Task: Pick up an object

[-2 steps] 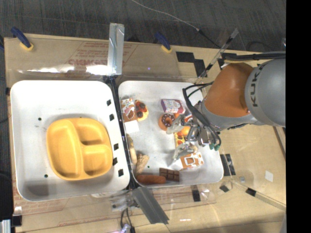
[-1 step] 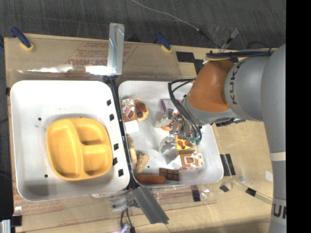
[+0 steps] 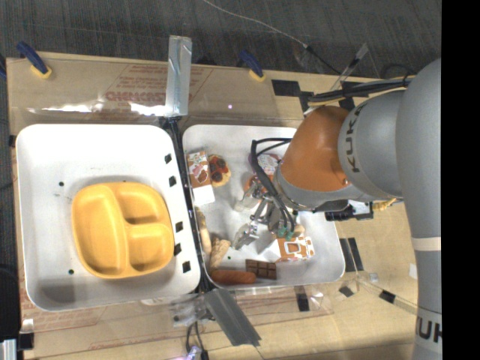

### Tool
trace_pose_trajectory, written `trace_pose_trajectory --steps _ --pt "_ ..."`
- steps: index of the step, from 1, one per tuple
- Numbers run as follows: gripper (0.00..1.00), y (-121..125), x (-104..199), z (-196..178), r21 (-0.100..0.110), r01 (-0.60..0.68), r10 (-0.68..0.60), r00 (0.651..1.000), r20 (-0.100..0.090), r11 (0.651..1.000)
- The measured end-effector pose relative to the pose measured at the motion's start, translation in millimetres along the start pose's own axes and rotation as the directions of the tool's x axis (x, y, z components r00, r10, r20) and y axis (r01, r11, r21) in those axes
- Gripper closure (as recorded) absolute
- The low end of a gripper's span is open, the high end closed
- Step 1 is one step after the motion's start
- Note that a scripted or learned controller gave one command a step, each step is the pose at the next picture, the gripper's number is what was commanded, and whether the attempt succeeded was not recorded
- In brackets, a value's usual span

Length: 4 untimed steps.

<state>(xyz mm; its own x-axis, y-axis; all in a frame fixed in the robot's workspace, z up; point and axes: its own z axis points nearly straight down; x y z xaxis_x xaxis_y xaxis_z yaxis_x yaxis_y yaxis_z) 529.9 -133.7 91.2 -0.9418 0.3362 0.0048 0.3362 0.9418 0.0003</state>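
On the arm [image 3: 390, 163] the grey shell carries the letters "KUKA" in black, and "KU" shows again near the lower right. The gripper [image 3: 255, 227] hangs low in the right bin [image 3: 225, 137]; whether something sits between its tips I cannot tell. Just beside it, to the right, lies a small orange and white carton [image 3: 294, 247], its print too small to read. A chocolate bar [image 3: 261, 268] and a sausage [image 3: 232, 277] lie below. The left bin [image 3: 45, 156] holds a yellow tray [image 3: 121, 228].

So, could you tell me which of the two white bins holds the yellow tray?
The left white bin; the yellow divided tray lies alone in it.
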Motion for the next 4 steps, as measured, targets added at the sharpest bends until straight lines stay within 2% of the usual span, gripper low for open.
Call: trace_pose_trajectory --steps 1,2,3,4 --pt "0.00 26.5 -44.3 -1.7 -0.001 -0.106 0.106 0.994 0.005 0.994" --pt "0.00 -1.4 -29.5 -0.5 0.001 -0.182 0.182 0.983 0.002 0.983" --pt "0.00 -30.8 -51.3 -3.2 -0.002 -0.155 0.155 0.988 0.008 0.988" --pt "0.00 -4.6 -9.3 -0.2 -0.001 -0.274 0.274 0.962 0.001 0.962"
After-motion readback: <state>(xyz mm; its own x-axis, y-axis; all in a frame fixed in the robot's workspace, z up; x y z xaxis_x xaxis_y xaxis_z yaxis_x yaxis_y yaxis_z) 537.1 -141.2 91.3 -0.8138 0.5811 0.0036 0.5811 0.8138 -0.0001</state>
